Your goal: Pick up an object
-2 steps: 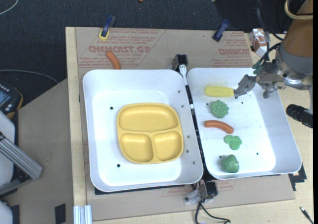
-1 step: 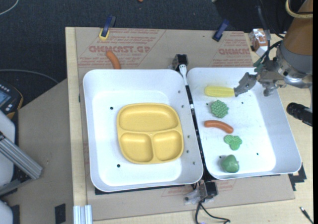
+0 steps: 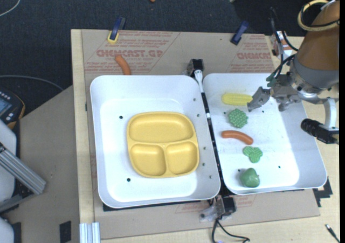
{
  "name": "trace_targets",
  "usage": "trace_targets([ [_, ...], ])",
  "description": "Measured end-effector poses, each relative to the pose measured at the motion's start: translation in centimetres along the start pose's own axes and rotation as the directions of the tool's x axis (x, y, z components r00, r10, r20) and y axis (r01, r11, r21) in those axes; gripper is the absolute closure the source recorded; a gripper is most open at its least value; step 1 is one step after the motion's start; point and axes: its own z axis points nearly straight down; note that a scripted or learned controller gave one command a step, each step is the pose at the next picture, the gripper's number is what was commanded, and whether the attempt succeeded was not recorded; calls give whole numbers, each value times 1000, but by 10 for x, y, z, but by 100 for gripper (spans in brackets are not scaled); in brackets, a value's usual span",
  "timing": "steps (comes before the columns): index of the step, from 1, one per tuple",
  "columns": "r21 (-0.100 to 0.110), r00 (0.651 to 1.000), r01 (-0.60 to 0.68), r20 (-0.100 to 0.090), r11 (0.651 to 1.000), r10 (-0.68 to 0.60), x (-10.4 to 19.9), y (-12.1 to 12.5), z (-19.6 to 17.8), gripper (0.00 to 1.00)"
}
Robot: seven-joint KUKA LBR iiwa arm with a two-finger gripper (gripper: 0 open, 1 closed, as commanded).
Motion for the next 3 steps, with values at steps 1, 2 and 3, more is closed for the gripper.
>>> trace_targets([
  [1, 2, 1000, 0, -1, 1000, 0, 2, 1, 64, 0],
  [2, 1, 1000, 0, -1, 1000, 0, 3, 0, 111, 0],
  [3, -6, 1000, -2, 1, 1000, 2, 2, 2, 97, 100],
])
